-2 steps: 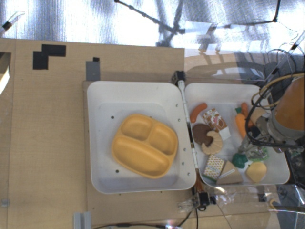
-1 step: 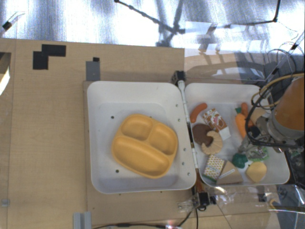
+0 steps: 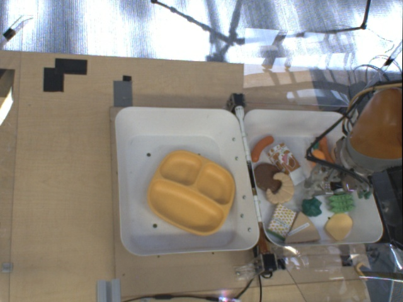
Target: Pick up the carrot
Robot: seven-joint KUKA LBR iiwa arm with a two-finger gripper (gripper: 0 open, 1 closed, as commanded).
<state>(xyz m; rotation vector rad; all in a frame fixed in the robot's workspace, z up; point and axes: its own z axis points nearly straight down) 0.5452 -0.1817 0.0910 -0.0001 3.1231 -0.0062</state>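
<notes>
- Gripper (image 3: 329,180) low over right bin (image 3: 378,234), near its middle-right, under orange band (image 3: 376,126); metal parts blurred, state impossible to tell.
- Carrot (image 3: 323,148) just above gripper, small orange piece at bin's upper right, partly hidden by black cable (image 3: 327,134); possibly touching arm, too unclear to say.
- Green toy (image 3: 312,206) just below gripper; lighter green ridged piece (image 3: 342,202) beside it to the right.
- Yellow lump (image 3: 339,226) in lower right corner of bin.
- Brown-and-tan round piece (image 3: 274,180) left of gripper, patterned packet (image 3: 284,157) above it.
- Red sausage (image 3: 262,147) at upper left of bin, well apart from carrot.
- Checked packet (image 3: 281,219) and tan wedge (image 3: 305,233) along bottom edge.
- Left bin (image 3: 135,168) alongside, holding yellow divided plate (image 3: 191,190), three compartments, sitting tilted.
- Both bins on wooden bench (image 3: 56,187).
</notes>
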